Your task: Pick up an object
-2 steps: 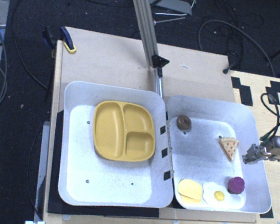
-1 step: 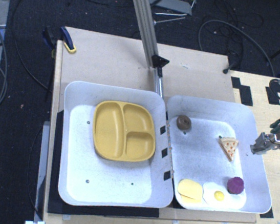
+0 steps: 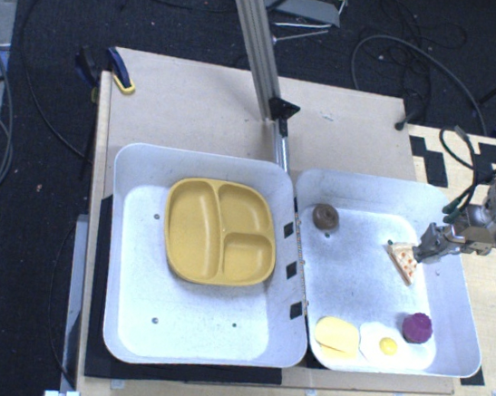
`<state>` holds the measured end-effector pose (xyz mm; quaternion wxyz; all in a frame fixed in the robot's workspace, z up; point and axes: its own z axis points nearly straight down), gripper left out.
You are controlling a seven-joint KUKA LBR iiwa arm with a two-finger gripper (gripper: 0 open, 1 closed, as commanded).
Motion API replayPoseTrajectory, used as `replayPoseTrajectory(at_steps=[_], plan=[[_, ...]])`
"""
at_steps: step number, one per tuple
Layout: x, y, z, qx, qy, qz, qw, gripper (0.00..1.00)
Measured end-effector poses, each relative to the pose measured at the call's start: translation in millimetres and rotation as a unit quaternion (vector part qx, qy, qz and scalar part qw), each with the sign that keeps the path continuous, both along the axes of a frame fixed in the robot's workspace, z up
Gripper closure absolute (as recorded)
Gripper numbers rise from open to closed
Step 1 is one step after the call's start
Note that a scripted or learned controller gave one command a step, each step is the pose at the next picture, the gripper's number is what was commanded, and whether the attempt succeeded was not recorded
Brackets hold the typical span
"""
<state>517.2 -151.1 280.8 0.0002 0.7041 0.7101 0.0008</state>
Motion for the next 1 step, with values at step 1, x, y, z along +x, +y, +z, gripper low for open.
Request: replayPoseTrajectory(at_steps=[1], plan=[[10.1, 47.9, -1.1, 0.0000, 0.001, 0.000, 1.0000, 1.00]])
